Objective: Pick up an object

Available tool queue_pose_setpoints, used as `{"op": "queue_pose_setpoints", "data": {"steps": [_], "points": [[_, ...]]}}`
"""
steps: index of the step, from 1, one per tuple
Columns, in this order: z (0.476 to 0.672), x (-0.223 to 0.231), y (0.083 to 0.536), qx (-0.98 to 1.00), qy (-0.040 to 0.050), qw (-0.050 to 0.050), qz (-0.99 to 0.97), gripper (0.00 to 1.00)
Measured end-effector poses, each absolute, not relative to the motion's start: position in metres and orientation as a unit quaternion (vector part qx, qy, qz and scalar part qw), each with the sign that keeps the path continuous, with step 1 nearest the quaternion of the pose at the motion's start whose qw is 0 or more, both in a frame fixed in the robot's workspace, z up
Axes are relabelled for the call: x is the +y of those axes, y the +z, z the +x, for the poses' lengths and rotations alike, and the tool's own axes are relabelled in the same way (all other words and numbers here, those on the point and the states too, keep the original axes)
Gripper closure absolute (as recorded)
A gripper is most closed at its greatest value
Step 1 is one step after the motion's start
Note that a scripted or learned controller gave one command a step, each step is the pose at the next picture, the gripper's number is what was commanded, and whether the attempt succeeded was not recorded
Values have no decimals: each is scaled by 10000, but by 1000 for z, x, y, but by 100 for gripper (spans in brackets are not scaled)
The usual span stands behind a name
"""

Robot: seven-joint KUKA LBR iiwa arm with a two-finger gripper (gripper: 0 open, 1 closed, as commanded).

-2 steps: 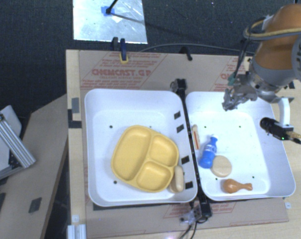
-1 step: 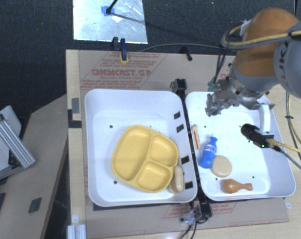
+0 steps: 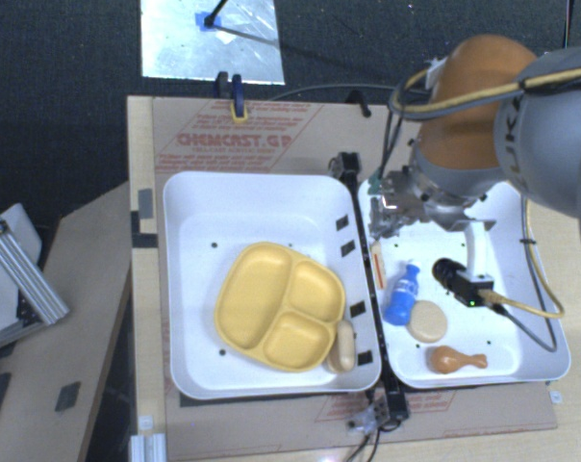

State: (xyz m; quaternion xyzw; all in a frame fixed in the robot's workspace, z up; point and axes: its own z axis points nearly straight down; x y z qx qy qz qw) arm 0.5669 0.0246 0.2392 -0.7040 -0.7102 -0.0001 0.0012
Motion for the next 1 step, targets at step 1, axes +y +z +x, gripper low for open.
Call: {"op": "queue_pose_setpoints", "data": {"steps": [1], "points": [[554, 77, 246, -7107, -11, 8, -7035, 100]]}}
